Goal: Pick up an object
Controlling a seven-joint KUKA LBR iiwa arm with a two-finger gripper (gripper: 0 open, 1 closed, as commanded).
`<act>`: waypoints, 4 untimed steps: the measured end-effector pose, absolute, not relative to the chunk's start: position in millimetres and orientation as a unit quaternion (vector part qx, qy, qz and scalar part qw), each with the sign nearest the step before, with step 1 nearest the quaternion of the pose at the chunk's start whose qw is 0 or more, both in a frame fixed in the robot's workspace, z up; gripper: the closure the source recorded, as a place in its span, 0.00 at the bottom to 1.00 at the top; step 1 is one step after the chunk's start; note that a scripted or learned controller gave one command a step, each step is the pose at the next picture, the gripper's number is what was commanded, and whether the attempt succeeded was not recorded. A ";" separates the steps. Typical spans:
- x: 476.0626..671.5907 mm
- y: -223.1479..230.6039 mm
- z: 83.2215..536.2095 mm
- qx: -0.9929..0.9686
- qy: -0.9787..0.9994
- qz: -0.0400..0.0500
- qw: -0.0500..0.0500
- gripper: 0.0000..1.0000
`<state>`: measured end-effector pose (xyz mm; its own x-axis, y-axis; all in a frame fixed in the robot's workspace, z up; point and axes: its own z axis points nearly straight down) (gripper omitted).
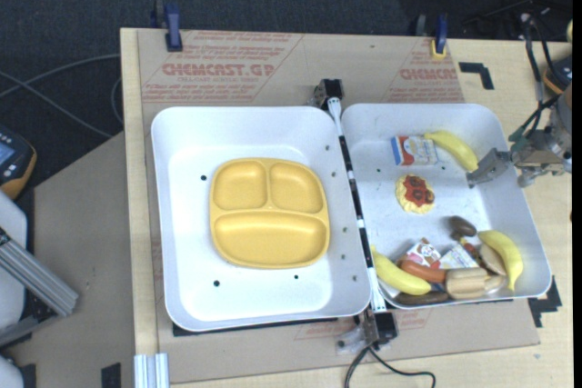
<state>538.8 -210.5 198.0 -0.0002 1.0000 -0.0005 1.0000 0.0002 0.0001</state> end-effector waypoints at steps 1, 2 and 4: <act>593.4 -177.1 81.4 0.706 0.708 0.002 0.002 0.00; 659.3 -136.1 81.9 0.706 0.709 -0.003 -0.003 0.00; 665.3 -180.8 85.5 0.704 0.709 0.000 -0.021 0.00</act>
<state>665.3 -180.8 85.5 -0.0066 0.9995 0.0300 0.9995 0.0076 -0.0303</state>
